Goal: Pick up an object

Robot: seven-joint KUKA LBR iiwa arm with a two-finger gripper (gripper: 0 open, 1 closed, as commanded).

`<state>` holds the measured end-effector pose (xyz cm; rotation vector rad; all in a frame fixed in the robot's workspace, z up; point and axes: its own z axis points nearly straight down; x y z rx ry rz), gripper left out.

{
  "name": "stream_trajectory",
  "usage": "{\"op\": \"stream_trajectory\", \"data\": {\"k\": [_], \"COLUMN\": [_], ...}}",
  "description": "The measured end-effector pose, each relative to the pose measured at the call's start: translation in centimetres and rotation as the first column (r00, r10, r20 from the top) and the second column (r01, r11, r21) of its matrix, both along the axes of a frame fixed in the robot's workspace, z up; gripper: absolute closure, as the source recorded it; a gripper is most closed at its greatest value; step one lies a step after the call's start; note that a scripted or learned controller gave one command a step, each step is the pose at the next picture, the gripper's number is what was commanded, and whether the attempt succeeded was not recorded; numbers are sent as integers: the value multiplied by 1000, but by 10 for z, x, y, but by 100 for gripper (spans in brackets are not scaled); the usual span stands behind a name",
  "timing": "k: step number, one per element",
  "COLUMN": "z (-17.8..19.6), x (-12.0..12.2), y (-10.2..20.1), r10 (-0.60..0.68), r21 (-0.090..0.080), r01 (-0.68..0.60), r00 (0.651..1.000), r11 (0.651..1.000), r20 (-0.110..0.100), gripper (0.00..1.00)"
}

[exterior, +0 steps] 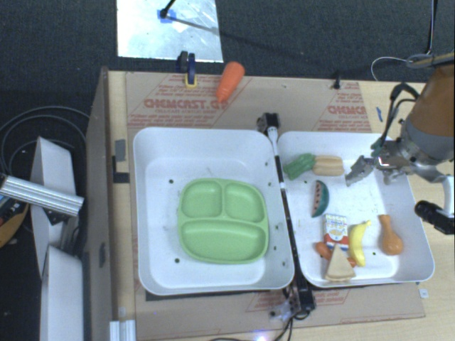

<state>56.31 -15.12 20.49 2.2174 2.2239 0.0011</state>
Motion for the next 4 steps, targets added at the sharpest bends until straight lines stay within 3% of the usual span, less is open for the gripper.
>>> {"op": "stream_trajectory", "data": {"k": [1, 2, 3, 4], "z": [-102, -121, -110, -4], "x": [4, 11, 11, 0], "y": [46, 58, 58, 130], "r10": [3, 2, 1, 5], "r21": [2, 1, 1, 1], "r01": [-3, -2, -1, -5], "r00": [1000, 1000, 1000, 1000], "r11": [1000, 1000, 1000, 1000], "r20": [-1, -1, 1, 2], "gripper": [0, 0, 100, 100]}}
